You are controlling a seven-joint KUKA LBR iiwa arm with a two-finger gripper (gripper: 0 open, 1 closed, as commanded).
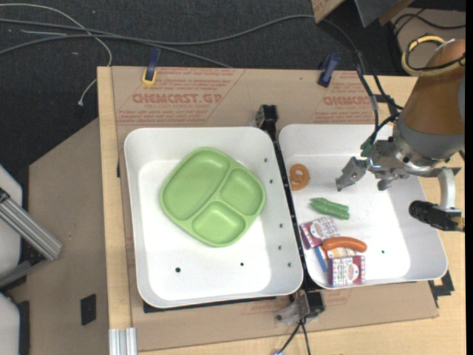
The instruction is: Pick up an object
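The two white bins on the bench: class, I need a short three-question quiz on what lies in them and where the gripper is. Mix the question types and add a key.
1. True or false: the green divided plate lies in the right bin.
2. Which item lies nearest the gripper?
A. the green pea pod
B. the small carton
C. the orange sausage
3. Fill in: the small orange ring lies near the right bin's ____ wall, beside the divide between the bins.

Key: 1 false, it lies in the left bin; 2 A; 3 left.
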